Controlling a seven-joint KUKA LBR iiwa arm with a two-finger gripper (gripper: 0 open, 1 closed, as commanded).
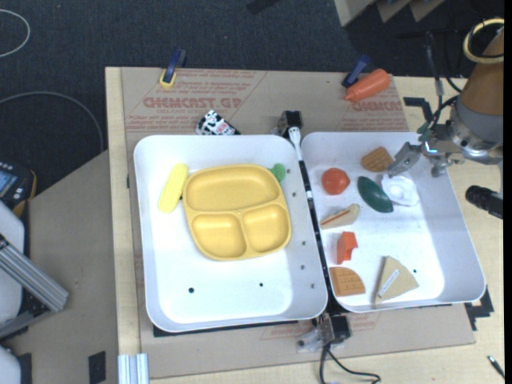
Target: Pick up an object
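Two white bins: the left bin (160, 278) holds one yellow tray (236, 210) and one yellow banana-shaped piece (171, 187); the right bin (452, 238) holds about eight food toys, including one tomato (335, 181). The gripper (416, 157) hovers at its far corner, fingers apart, holding nothing.

Hidden and cut-off parts

The arm (480, 94) runs off the right edge; the end effector (418, 157) is too small to read; the yellow tray (236, 210) hides most of a green piece (278, 171).

bench (120, 214) | two white bins: left (160, 294), right (456, 246), touching
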